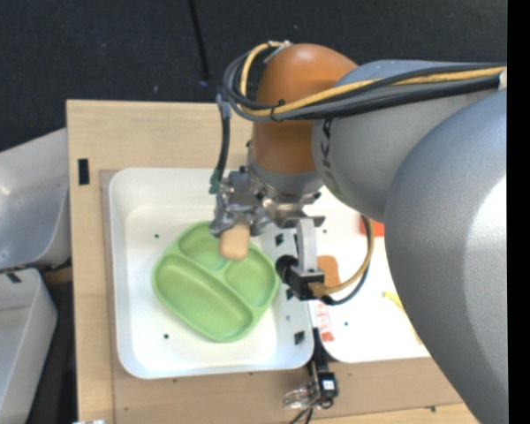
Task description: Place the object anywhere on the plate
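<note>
nearest the camera, below the tool (234, 228), the front rim of the left bin (124, 325) runs close to the desk (88, 131) edge; bare white floor lies between that rim and the plate (208, 294). a small dark connector with clear wire sits on the desk just past the bin's front right corner.

the green plate has several compartments and lies tilted in the bin, directly under and in front of the tool, with open bin floor to its left.

the tan object (234, 246) hangs at the tool tip, over the plate's far right compartment; it appears pinched between the fingers, though whether it touches the plate is not clear.

to the tool's right, the second bin (371, 347) is mostly hidden by the grey arm; an orange item and a yellow sliver show there, hard to identify.

behind the tool, the orange wrist band and cable loops hide the bin's far rim.
</note>
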Available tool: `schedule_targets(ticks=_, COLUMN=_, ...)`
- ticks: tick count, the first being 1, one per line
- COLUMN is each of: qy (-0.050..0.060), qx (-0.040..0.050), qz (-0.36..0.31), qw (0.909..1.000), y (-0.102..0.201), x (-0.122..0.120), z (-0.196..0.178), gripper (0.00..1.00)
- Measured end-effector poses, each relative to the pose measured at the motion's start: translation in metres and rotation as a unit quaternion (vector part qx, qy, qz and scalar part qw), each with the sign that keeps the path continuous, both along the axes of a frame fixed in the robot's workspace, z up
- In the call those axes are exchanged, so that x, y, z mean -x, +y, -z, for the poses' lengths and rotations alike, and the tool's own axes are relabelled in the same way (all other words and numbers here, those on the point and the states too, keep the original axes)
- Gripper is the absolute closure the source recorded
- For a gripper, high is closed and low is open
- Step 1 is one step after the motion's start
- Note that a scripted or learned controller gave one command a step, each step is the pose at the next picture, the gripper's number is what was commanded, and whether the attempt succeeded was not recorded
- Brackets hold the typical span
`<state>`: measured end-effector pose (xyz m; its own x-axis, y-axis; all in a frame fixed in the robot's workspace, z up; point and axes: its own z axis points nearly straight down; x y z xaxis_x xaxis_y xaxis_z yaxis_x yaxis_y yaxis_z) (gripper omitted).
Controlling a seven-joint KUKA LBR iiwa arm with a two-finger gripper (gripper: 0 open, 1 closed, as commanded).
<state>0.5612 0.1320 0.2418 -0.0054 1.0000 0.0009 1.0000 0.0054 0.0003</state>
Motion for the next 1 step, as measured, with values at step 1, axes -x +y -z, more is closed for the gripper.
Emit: schedule_targets(ticks=1, qy=0.0, qx=0.0007, qz=0.001, qw=1.0, y=-0.002, x=0.0, z=0.0001, gripper=0.0)
